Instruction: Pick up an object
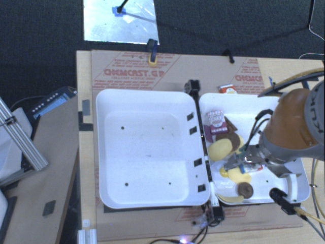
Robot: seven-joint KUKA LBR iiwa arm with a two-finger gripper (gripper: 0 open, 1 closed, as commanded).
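Observation:
The right bin (244, 101) holds several small objects: a maroon and white packet (217, 122), a dark brown piece (233, 139), a pale yellow rounded object (220, 149), a small yellow toy (237, 176) and a brown round object (246, 189). My gripper (238, 162) hangs low over the middle of this bin, just right of the pale yellow object and directly above the yellow toy. Its metal fingers point left and down. I see nothing clearly held between them.
The left bin (147, 146) lies beside the right one, split from it by a black clamped divider (200, 141). A small orange and white item (228, 89) lies behind the right bin. The arm's orange band (292, 118) covers the bin's right side.

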